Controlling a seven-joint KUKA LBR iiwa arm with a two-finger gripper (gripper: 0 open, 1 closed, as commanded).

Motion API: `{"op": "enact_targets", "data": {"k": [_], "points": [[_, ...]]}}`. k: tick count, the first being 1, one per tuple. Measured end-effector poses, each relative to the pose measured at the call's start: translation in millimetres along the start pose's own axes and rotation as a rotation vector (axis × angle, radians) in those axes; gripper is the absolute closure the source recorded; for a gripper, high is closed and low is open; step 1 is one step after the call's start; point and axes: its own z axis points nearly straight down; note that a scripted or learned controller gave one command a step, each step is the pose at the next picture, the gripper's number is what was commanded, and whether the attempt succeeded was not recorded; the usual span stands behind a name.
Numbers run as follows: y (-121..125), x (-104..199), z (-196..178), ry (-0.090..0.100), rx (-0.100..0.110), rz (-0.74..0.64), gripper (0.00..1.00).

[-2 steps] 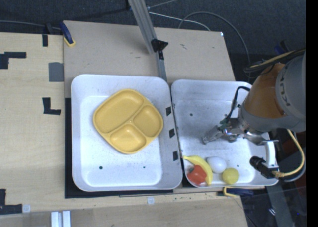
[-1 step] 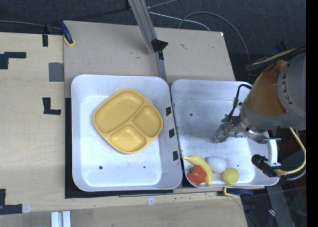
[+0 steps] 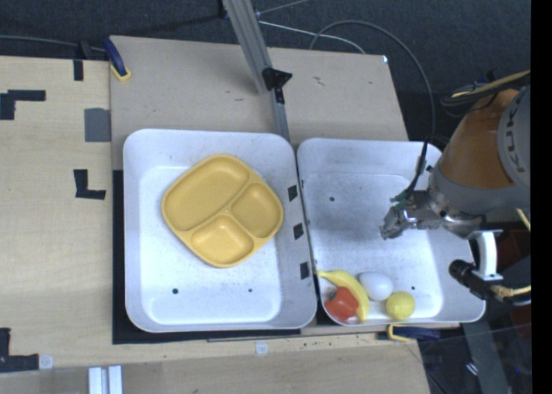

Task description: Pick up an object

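The banana (image 3: 348, 285) lies in the near corner of the right bin (image 3: 345, 168), touching a red ball (image 3: 342, 303) and a white egg (image 3: 376, 284). A yellow ball (image 3: 399, 304) sits just beside them. The jaws (image 3: 395, 222) hang over the bin's middle; I cannot tell if they are open. A yellow tray (image 3: 222, 209) fills the left bin (image 3: 142, 237).

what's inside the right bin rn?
Right bin: along its near edge a banana, red fruit partly under the banana, a white egg-shaped piece and a yellow ball. The gripper hangs above the bin's middle, covering some floor.
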Motion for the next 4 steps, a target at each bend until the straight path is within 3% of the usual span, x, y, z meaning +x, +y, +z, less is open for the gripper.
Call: {"op": "enact_targets", "data": {"k": [1,2,4], "points": [[-8.2,-3.0,-48.9,-0.001,-0.001,0.001,1.00],[-7.6,-2.6,-65.2,0.000,0.001,0.000,1.00],[20.6,97.4,-79.4,0.002,0.003,-0.006,1.00]]}}
